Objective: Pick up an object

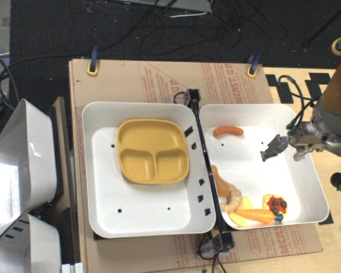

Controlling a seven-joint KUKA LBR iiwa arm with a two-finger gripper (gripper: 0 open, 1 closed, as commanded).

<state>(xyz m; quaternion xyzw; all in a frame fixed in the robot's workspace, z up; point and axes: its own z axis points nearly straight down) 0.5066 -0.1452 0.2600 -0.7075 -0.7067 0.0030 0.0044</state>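
Nearby, sausage (pixel 228 131) (gripper (pixel 271 149) apart).

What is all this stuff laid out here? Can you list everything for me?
Shallow white plastic bins: two; left one, right one, side by side on the bench.
Divided plastic plate: one, yellow, left bin.
Toy sausage: one, orange-red, right bin, far side.
Toy carrot: one, orange, right bin, near edge.
Toy pizza slice: one, yellow with red and green, beside the carrot.
Toy chicken leg: one, tan, along the divider.
Robot arm's pincer: one, dark, over the right bin.
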